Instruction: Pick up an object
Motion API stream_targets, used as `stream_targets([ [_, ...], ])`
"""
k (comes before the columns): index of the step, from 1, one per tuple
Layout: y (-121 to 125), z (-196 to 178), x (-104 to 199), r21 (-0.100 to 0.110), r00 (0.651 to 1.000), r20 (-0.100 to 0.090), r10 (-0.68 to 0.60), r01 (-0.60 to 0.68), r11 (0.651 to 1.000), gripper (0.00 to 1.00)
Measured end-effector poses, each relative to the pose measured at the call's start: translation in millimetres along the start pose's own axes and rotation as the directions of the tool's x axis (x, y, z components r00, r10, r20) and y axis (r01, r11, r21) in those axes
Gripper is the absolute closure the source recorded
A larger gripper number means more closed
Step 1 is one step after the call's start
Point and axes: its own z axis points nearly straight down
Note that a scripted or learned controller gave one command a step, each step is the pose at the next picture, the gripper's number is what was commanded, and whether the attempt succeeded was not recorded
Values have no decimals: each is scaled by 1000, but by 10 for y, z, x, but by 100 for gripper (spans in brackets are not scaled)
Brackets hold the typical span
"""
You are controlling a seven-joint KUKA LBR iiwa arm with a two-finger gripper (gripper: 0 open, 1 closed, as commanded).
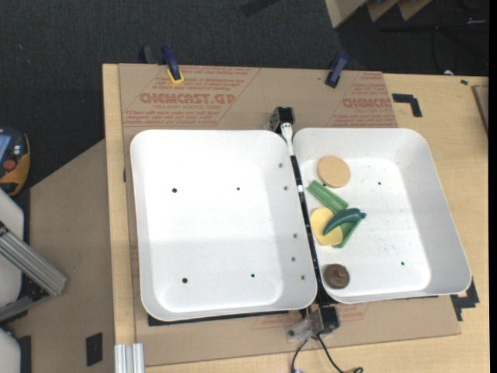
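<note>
Pick not begun; hand state can't tell.
Round tan disc (334, 171), green/yellow pieces (332, 216) lie in shallow white right bin (435, 208), centre-right of frame.

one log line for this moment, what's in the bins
right bin: tan disc, green stick, yellow piece under teal piece, brown knob | all near divider | nothing lifted yet

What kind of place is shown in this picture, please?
Probably a robotics lab test bench: two shallow white plastic bins sit on a clamped brown cardboard sheet, held by blue clamps, with small toy-like objects such as a round tan disc.
</note>
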Motion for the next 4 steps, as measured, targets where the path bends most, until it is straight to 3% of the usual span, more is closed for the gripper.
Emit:
stream_targets([
  [1,15,-23,6,11,1000,-3,-1,1,1000,100],
  [2,59,1698,170,34,1000,-15,0,1,999,100],
  [3,-30,92,-6,-2,1000,1,1,-1,1000,100],
  [4,-48,1137,687,28,1000,-14,-6,6,1000,100],
])
